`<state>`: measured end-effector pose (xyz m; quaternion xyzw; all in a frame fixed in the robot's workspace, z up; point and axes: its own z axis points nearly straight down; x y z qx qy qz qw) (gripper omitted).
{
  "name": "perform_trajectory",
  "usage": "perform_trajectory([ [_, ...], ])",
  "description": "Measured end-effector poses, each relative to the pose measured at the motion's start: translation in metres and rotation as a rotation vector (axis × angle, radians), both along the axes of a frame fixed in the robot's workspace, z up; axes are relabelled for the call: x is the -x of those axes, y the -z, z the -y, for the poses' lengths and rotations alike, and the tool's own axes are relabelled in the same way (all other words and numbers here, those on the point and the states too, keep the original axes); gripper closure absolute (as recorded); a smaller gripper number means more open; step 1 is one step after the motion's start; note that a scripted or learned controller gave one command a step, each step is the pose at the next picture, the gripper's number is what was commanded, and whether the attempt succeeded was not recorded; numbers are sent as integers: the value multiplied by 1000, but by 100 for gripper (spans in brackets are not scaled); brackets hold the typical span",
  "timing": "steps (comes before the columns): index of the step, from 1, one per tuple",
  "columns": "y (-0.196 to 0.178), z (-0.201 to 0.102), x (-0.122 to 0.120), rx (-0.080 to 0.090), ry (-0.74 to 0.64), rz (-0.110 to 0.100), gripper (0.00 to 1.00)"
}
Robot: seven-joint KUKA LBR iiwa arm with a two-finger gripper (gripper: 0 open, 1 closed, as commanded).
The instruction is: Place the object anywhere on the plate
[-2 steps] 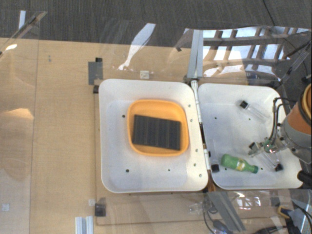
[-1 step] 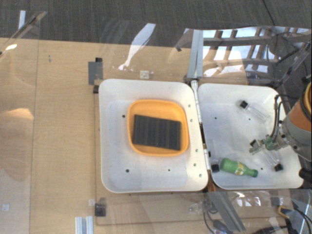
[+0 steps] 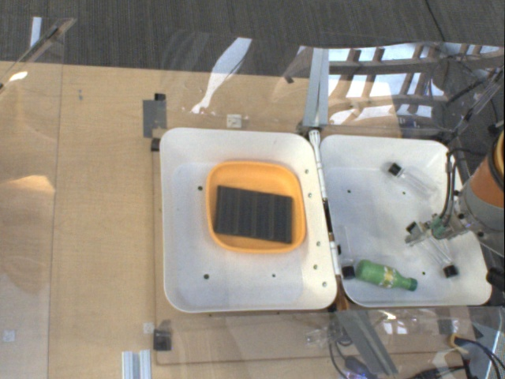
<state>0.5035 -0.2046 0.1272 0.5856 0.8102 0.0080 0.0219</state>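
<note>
Bottle [image 3: 385,275] lies flat, lower right of frame, in the right bin [image 3: 371,212]. Pincer [image 3: 432,229] sits just above-right of it, apart, w/ nothing between. Best approach: grip across the body, lift, then carry left to plate [image 3: 211,204].

A: The counter [image 3: 79,212] looks like pale wood under a clear, glossy sheet that throws back light.

B: And the two bins [image 3: 245,290]?

A: Matt white plastic, smooth. The orange plate [image 3: 215,212] is smooth plastic too, with a dark ribbed insert [image 3: 254,214] (dull, no shine).

B: The bottle [image 3: 385,275]?

A: Glossy green, plastic or glass, I cannot tell. The pincer [image 3: 436,229] parts look like clear plastic and dark metal.
</note>
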Motion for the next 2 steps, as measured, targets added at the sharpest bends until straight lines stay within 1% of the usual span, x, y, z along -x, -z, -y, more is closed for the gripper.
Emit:
perform_trajectory([
  [1,-11,-1,-3,2,-6,7,100],
  [2,30,-52,13,-5,-141,-33,100],
])
